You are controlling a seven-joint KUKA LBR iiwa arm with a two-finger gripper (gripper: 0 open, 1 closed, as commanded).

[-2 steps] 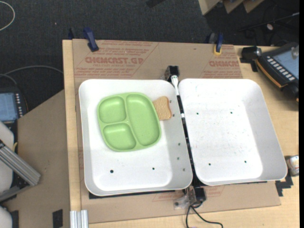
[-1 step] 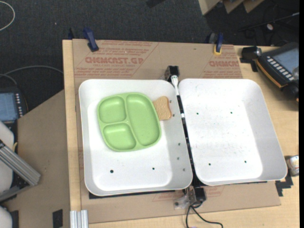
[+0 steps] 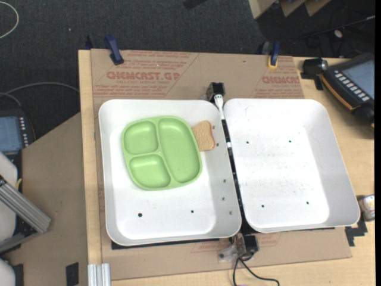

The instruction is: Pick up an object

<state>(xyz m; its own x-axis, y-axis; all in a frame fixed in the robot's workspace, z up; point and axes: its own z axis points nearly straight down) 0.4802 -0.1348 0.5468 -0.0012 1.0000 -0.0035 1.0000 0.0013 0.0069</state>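
at the near edge of the counter [image 3: 50, 177], a black clip and a thin dark cable [image 3: 247, 258] sit just below the seam where the two bins meet. to the near left, an aluminium rail [image 3: 24, 210] lies at a slant beside the counter.

the bins rest on a brown board [image 3: 89, 100]. the left bin [image 3: 113, 201] holds a green divided plate [image 3: 162, 152] with three compartments, lying flat in the bin's far half, nearer its left wall than its right. a small tan slab [image 3: 204, 136], like a cracker or a slice of toast, lies at the plate's far right edge, touching or slightly overlapping its rim, close to the wall shared with the other bin. these are the things there to be picked up. the right bin [image 3: 286, 159] shows a white floor with a few dark specks.

whether the tool is open or closed cannot be told.

beyond the bins, another black clip [image 3: 215, 90] sits at the far end of the seam. red print on the board reads "chemcast gp" [image 3: 143, 74], and the start of the same word repeats at the far right. a blue clamp [image 3: 113, 49] and a yellow and blue clamp [image 3: 274, 56] grip the board's far edge. a handheld control unit [image 3: 351, 82] with a screen lies at the far right, and dark carpet [image 3: 149, 11] lies beyond.
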